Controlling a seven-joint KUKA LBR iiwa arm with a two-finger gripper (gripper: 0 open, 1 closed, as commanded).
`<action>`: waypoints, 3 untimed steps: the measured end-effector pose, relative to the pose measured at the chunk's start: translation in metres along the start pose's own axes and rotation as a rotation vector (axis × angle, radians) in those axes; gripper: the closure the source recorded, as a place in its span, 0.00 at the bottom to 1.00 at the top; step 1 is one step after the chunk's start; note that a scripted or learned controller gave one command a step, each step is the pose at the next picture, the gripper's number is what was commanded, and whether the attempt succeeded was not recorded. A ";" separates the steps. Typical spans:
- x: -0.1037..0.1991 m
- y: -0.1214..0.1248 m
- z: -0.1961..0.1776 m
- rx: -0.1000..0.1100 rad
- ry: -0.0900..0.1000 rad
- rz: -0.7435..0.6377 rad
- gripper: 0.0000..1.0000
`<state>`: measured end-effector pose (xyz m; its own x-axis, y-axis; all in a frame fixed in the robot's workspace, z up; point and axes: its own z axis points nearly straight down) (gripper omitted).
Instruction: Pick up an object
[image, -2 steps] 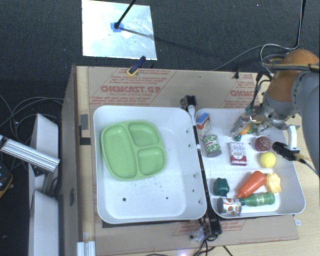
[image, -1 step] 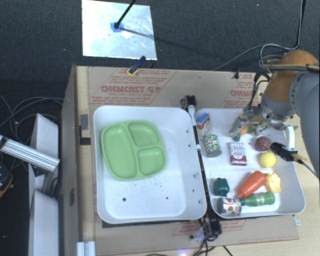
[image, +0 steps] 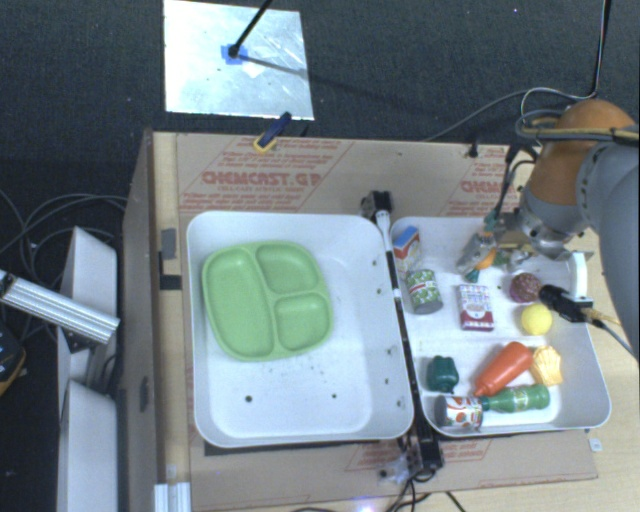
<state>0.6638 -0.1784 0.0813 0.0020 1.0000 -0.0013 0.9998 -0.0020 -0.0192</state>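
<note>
The tool (image: 478, 250), its grip state indiscernible, should be centred over one isolated item like the carrot (image: 503, 367).

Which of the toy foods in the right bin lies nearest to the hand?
The dark red round fruit, just below the hand. The yellow lemon and the carrot lie farther toward the front.

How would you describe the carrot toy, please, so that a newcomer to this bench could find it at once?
Start at the right-hand white bin, the one crowded with toy food. Look toward its near right part, where the carrot lies tilted, just above the green bottle and left of a pale yellow piece. It is the only long, orange, tapering thing there.
</note>
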 end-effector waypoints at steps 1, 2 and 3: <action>0.004 0.000 0.000 -0.001 -0.001 0.000 0.00; 0.013 0.000 -0.001 -0.001 -0.002 0.000 0.00; 0.014 0.002 -0.012 -0.007 -0.001 -0.002 1.00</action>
<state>0.6659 -0.1647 0.0934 -0.0003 1.0000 -0.0022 0.9999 0.0003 -0.0118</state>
